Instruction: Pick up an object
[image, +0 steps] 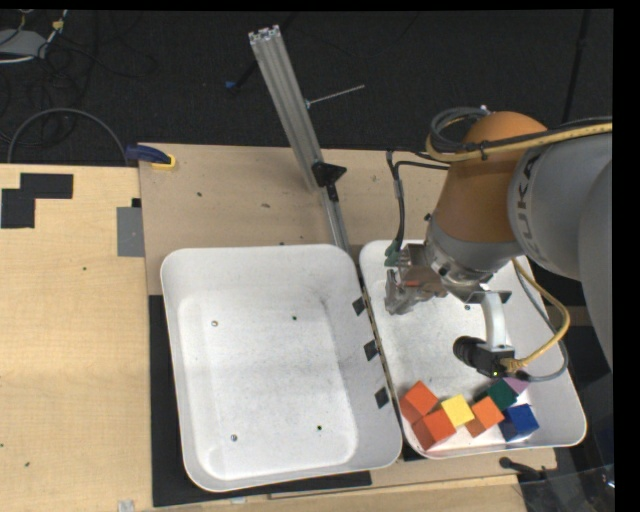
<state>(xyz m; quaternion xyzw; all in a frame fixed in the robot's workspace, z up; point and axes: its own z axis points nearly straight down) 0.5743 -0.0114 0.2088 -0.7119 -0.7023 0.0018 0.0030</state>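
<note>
Several coloured blocks lie bunched in the near corner of the right bin (560, 432): two orange-red blocks (428, 412), a yellow one (458, 411), an orange one (488, 412), a green one (503, 392) and a blue one (520, 422). My gripper (402, 292) hangs over the far left part of the right bin, close to the divide between the bins and well up-left of the blocks. I see nothing between its fingers.
The left bin (265, 360) lies beside the right one on the wooden bench. An aluminium rail (295, 110) slants down from the back toward the bins' shared edge. The arm's bulky wrist and cables (490, 210) cover the right bin's far side.
</note>
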